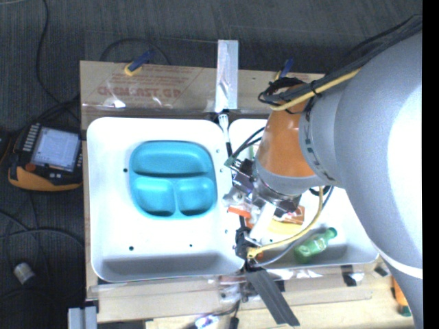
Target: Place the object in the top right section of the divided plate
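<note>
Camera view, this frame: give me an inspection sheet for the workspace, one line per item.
Surface: two shallow white bins side by side on a bench.
Job's things: blue divided plastic plate lies in the left bin, all three sections bare; a green plastic bottle-shaped object lies in the right bin, beside a yellow item partly hidden by the arm.
Clutter: blue clips at the bench's back edge.
Grippers: grey arm with an orange band hangs over the right bin's left part; its gripper is too cluttered to read.
Cables: yellow and black cables loop along the wrist.
Surroundings: dark carpet; handheld pendant with a screen on the floor, left.
</note>
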`<state>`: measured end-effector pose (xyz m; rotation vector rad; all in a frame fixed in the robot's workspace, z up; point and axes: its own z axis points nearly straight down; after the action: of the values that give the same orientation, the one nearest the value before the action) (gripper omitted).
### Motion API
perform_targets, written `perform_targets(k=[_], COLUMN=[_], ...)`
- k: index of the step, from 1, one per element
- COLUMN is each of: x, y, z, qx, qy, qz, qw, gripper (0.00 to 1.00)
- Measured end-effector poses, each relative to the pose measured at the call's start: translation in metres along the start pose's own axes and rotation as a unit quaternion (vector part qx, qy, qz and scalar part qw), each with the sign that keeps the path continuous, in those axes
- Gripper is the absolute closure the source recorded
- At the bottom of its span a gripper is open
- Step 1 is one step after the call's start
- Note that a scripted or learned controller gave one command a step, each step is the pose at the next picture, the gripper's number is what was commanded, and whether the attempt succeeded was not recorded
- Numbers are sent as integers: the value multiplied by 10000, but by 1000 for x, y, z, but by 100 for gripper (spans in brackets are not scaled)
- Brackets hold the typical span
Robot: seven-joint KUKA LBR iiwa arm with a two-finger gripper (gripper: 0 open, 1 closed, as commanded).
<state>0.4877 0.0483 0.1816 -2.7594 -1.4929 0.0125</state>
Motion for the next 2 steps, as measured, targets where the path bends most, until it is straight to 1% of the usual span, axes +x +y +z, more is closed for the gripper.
perform_targets(k=[1,2], x=[67,144], y=[-20,-51], z=[43,54], qx=[-7,-17], qy=[-10,-14], qz=[-420,-1319], qw=[9991,9913], gripper=[100,100])
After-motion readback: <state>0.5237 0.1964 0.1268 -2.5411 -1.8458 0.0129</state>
